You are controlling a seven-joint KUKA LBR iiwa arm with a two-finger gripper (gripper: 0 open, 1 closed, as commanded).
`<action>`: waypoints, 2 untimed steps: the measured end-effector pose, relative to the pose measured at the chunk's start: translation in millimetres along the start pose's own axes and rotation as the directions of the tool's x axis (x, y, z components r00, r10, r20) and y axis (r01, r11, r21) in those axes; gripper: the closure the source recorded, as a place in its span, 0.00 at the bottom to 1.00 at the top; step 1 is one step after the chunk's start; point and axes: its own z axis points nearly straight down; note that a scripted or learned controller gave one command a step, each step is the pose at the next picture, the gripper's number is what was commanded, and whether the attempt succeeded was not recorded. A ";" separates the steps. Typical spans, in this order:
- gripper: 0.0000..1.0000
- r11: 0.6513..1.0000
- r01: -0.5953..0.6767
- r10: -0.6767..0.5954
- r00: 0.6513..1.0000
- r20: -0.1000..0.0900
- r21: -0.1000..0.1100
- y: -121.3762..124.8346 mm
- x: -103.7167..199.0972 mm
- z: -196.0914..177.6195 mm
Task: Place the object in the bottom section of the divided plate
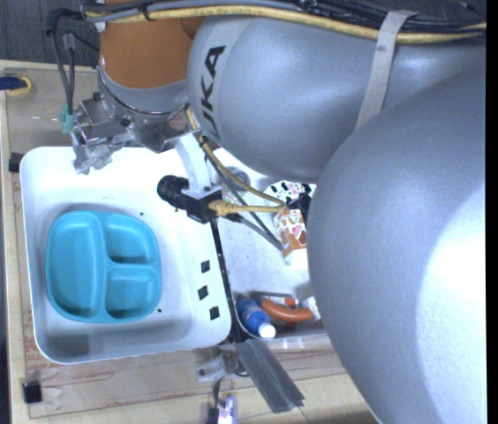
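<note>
A light blue divided plate (101,265) with three sections lies in the left white bin (178,325), and nothing rests on it. My gripper (90,146) hangs over the far corner of that bin, above and apart from the plate. No object shows in it. The grey arm with its orange band covers most of the right bin.
Beside the arm in the right bin (247,263) lie a giraffe-patterned toy (291,229), a black-and-white spotted item (286,189), a blue bottle (255,317) and an orange piece (284,311). A black cable fitting (175,190) hangs near the wall between the bins.
</note>
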 end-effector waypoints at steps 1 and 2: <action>1.00 1.000 -0.017 0.017 1.000 -0.001 0.000 -39.2 15.5 4.6; 1.00 0.991 -0.136 0.136 0.991 -0.002 -0.002 -113.5 -1.8 -69.2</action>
